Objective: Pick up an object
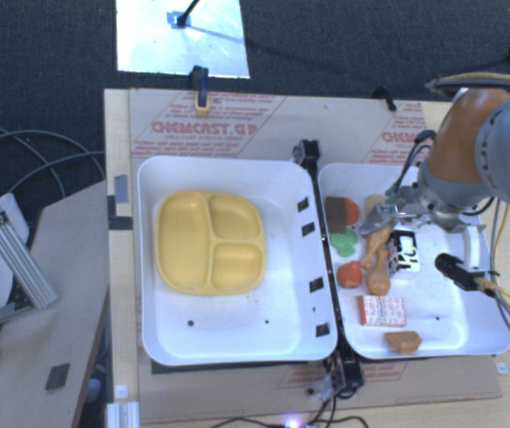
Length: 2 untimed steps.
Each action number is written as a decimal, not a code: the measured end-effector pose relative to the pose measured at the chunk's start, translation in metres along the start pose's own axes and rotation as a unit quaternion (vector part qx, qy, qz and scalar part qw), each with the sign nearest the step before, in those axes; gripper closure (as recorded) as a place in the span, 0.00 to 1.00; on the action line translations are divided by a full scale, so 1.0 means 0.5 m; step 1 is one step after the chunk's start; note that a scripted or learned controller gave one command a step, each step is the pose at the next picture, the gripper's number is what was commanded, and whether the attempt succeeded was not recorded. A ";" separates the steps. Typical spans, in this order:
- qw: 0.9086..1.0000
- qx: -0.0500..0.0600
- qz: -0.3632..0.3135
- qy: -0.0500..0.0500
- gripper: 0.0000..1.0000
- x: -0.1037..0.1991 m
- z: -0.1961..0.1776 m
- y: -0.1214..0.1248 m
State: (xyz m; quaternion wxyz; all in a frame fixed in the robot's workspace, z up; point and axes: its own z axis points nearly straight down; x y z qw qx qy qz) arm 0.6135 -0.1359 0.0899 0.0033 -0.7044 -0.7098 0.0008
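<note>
While the gripper (389, 210) is hovering low over the upper middle of the right bin (478, 328), its fingers are blurring into the clutter beneath them, so I cannot tell whether they are spread or closed, or whether anything is sitting between them. Just below it, a long tan piece (377, 255) shaped like a toy carrot or sausage is lying at a slant, touching an orange-red round piece (349, 275) at its lower left. That tan piece is looking like the likeliest thing to pick: probably light hard plastic, stiff, smooth and a little slippery, so gripping across its narrow middle would be safest.

Around it, a brown block (335, 210) and a red piece (352, 210) are resting near the bin's upper left, a green lump (342, 240) is sitting just beneath them, a small black-and-white tag (405, 250) is lying beside the tan piece, and a red-and-white packet (382, 310) and a brown chunk (402, 341) are sitting nearer the front rim.

Further out, the left bin (282, 328) is holding a yellow divided tray (210, 242), lying flat.
</note>
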 end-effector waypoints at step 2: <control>1.000 -0.009 0.002 -0.002 1.00 0.102 -0.016 -0.094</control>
